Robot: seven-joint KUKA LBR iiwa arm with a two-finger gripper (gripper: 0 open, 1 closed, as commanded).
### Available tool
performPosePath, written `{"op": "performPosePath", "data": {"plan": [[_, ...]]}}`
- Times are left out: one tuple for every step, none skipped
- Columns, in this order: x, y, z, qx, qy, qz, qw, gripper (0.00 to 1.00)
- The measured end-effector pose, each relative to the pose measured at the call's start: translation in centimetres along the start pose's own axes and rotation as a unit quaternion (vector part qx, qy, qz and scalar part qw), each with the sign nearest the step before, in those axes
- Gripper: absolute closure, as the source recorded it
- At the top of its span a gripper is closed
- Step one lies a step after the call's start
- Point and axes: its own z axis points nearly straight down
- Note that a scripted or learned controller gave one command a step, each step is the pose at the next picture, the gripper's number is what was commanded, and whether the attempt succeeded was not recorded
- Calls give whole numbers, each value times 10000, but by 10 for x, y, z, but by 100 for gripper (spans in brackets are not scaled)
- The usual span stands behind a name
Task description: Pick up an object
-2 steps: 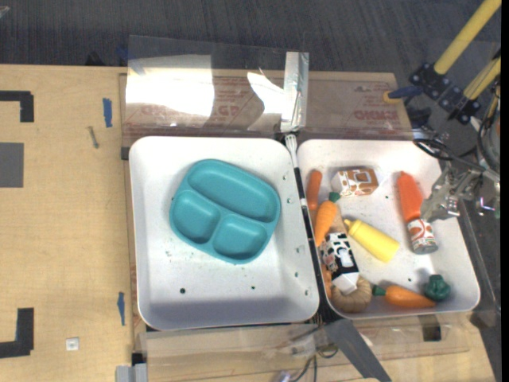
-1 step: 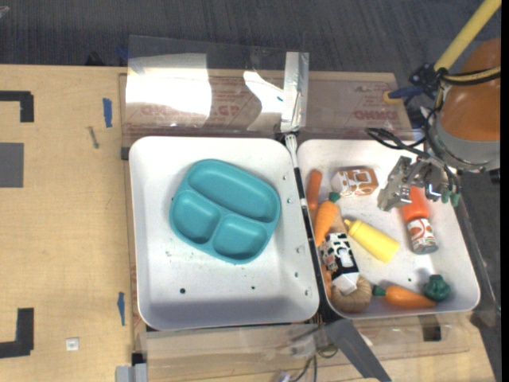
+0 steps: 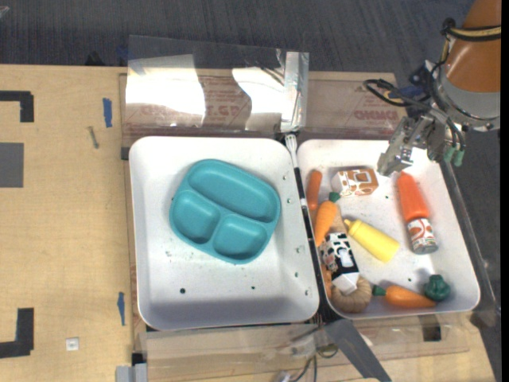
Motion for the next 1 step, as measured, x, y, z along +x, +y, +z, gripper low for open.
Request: {"op": "performPosePath", "data": {"plan": [[1,-2,3,12,31,9,10000,0]]}}
